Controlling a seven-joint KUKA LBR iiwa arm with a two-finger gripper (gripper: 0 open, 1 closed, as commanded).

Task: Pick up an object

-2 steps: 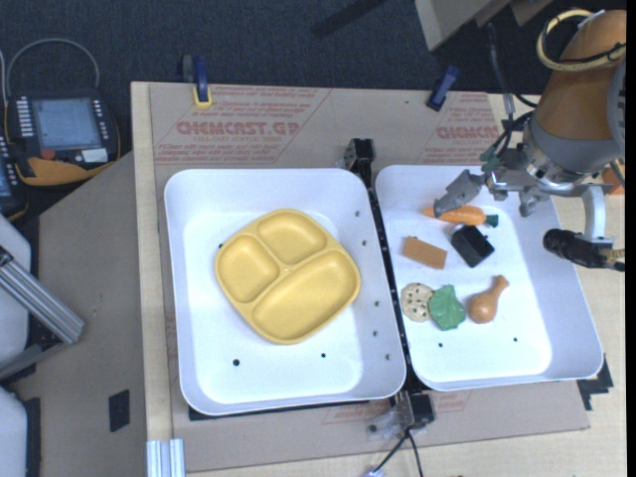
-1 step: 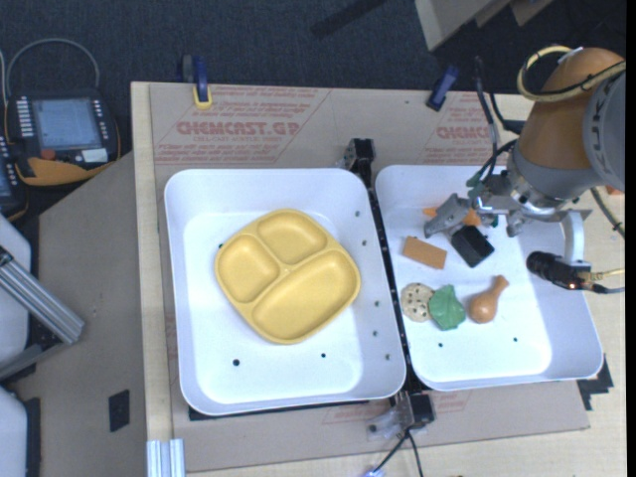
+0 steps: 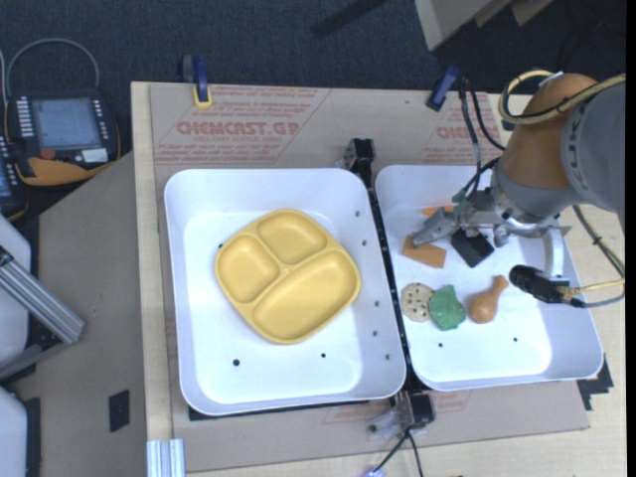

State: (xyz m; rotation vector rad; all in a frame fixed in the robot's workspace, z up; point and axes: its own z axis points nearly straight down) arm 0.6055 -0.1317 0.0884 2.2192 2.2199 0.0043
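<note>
i see the arm (image 3: 556, 137) reaching in over the right bin (image 3: 527, 361), its gripper (image 3: 459, 229) low near the bin's far left part. i cannot tell its state from here, and i see nothing held. just beside it, touching or nearly so, lies an orange wedge (image 3: 425, 254). toward the bin's near left sit a round cookie (image 3: 417, 302), a green lump (image 3: 447, 308) against it, and a brown drumstick-shaped piece (image 3: 486, 300) just right of that. the left bin (image 3: 199, 366) carries a yellow divided plate (image 3: 288, 274) at its centre. both bins rest on the counter (image 3: 298, 117).
</note>
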